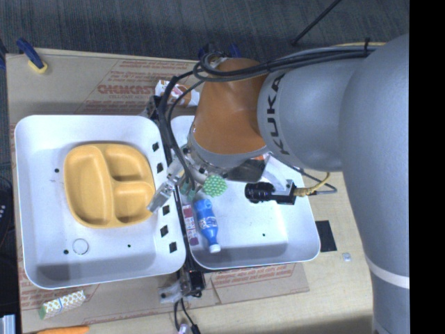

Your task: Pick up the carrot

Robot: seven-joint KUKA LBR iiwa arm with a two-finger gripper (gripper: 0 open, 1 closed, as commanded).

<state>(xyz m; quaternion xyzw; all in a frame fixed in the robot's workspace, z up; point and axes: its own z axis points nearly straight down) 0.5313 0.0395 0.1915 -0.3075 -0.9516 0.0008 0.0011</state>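
My gripper [164, 195] hangs low over the divide between the two white bins, at the right edge of the yellow divided tray [108, 183]. The big orange-and-grey wrist covers the back half of the right bin [299, 245]. A small orange sliver [259, 160] peeks out under the wrist; I cannot tell whether it is the carrot. Nothing shows held at the gripper's tip.
In the right bin lie a blue bottle [206, 225], a green knobbly ball [214, 184] and a red-and-white packet [189, 225]. The left bin [35, 186] holds the yellow tray. An orange strip [66, 329] and a wrapped item [62, 303] lie on the bench, front left.
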